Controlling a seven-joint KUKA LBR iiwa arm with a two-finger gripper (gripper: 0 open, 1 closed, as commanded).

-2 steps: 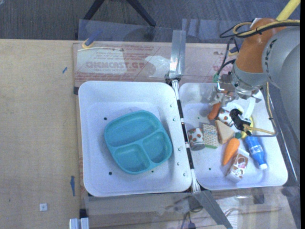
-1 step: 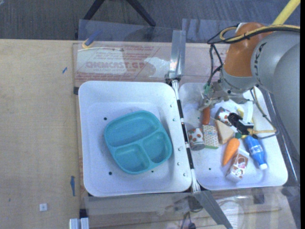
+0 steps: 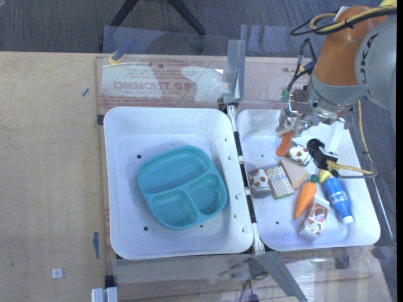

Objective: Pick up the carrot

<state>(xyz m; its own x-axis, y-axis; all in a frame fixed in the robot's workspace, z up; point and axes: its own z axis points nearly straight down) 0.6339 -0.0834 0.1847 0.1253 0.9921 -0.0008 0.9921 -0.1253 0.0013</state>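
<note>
Carrot (image 3: 305,198) lies flat in the right bin (image 3: 362,234), lower middle, fat end toward 1 o'clock with a green top stub, tip toward 7 o'clock. Looks like a toy: probably light, stiff, smooth plastic, tapered so it may slide out of a pinch. Best grip is likely across the thick upper half, jaws closing across the width. Crowded: blue bottle (image 3: 337,198) just beside it at 3 o'clock, small carton (image 3: 315,219) touching near its tip at 5 o'clock, tan wedge (image 3: 293,170) at 11 o'clock, snack packet (image 3: 279,182) at 9 o'clock. A second orange-red piece (image 3: 284,145), pepper or a smaller carrot, hard to say, sits at 11 o'clock farther up the bin. Gripper (image 3: 295,126) hangs right above that piece, well apart from the carrot; cannot tell how the fingers stand, they blur into the clutter. Left bin (image 3: 119,231) holds a teal divided tray (image 3: 182,186). Grey arm with orange band (image 3: 343,39) comes in from 1 o'clock. Judgement: carrot not yet picked.
</note>
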